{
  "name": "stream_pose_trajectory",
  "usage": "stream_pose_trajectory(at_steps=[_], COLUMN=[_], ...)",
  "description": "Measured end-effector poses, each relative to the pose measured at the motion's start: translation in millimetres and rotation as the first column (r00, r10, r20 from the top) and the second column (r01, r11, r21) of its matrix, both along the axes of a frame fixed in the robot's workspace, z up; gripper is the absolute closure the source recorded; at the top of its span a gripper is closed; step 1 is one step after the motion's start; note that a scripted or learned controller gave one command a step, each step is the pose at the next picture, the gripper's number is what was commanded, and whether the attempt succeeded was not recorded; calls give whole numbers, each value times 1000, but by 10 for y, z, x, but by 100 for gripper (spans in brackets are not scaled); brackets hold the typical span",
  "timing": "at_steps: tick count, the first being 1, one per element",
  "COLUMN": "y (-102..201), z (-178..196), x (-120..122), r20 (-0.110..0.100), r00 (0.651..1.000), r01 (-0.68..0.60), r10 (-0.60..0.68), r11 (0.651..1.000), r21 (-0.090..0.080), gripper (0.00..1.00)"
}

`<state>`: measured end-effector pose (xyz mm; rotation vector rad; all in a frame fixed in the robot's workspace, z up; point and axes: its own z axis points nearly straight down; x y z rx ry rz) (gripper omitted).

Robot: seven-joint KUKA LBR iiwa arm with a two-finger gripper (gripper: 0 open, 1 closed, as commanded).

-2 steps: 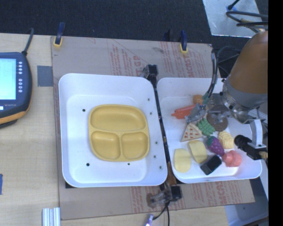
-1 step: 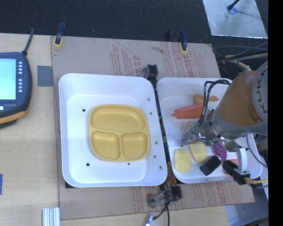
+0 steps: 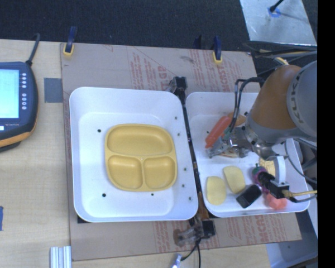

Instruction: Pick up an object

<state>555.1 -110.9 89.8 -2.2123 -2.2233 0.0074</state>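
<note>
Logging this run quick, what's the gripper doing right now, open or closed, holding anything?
Gripper: low in the right bin, fingers' state cannot be told.

wooden bench [image 3: 28, 194], dark carpet [image 3: 128, 10], cardboard sheet [image 3: 145, 66]

Illumination is even and moderately bright, from overhead. The shallow white plastic left bin [image 3: 89, 149] and shallow white plastic right bin [image 3: 198, 108] approach overexposure, and their surface detail is washed out. The yellow three-compartment plastic tray [image 3: 140, 155] shows soft shading inside its wells. The light wooden desk [image 3: 28, 194] carries faint, diffuse shadows along the bin edges. The dark carpeted floor [image 3: 128, 7] at the top is underexposed and grainy. Overall sharpness is low; small items in the right bin appear soft. The handheld pendant screen [image 3: 3, 94] is blown out pale.
</note>
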Motion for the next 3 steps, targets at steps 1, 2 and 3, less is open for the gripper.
stream_pose_trajectory(at_steps=[1, 2, 3], y=[189, 89, -293], z=[2, 331, 242], x=[548, 1012, 260], r20=[1, 2, -1], r00=[1000, 1000, 1000], r01=[1, 0, 1], r10=[-1, 0, -1], r11=[1000, 1000, 1000], r21=[0, 0, -1], gripper=[0, 0, 0])
